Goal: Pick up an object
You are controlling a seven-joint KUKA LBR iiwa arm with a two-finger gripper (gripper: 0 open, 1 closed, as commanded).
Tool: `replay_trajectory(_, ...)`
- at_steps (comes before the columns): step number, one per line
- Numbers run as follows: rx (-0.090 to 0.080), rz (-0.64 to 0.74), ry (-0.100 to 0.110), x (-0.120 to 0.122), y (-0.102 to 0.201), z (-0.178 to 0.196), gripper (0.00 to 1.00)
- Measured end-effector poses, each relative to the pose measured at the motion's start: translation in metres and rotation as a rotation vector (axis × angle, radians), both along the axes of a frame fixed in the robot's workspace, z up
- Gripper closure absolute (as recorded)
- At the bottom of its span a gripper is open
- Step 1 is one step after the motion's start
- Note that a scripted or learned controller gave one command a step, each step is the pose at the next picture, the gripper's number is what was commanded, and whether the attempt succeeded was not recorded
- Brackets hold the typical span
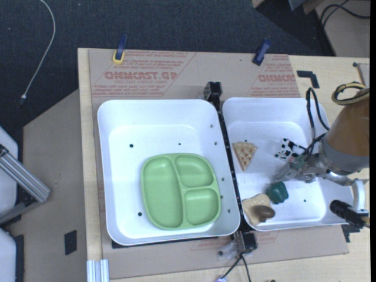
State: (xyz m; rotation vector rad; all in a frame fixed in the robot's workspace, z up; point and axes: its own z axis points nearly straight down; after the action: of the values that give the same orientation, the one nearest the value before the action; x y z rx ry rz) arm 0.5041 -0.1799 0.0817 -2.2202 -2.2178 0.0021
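The tool (292,168) hangs low in the right bin (258,107), just above the teal piece (277,192), apparently lining up a grasp; its state cannot be told.

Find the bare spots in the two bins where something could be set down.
Left bin: white floor behind and left of the green plate. Right bin: bare far strip. Crowded near the tool, teal toy and waffle wedge.

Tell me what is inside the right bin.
The right bin holds a tan wedge, a black-and-white toy, a teal piece and a beige lump. The arm covers the bin's right part, so anything under it is hidden.
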Motion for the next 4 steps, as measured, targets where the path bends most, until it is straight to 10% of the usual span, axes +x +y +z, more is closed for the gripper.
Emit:
replay_trajectory(1, -0.002, 0.0, -0.005, 0.001, 0.0, 0.013, 1.0)
replay_trajectory(4, -0.005, 0.004, -0.012, 0.004, -0.001, 0.193, 1.0)
